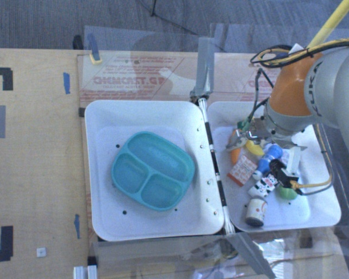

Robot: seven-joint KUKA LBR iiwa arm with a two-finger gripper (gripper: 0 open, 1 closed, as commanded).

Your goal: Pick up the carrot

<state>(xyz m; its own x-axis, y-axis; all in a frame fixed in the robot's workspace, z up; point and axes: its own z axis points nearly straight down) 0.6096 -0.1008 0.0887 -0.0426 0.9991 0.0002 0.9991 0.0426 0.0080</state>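
The carrot [237, 154] is a small orange piece in the right bin [320, 211], near its left wall, at the edge of a heap of toys. My gripper [242, 139] hangs directly over the carrot's upper end, very close to it or touching it. The grey arm with its orange band [294, 92] reaches in from the upper right and hides the back of this bin. Part of the carrot is covered by the gripper.
Packed beside the carrot are a yellow piece [255, 149], a blue toy [273, 153], an orange-and-white box [242, 171], a cow-patterned toy [266, 185], a green piece [288, 193] and a white cup [255, 211]. A teal divided plate [153, 170] lies in the left bin [104, 121].
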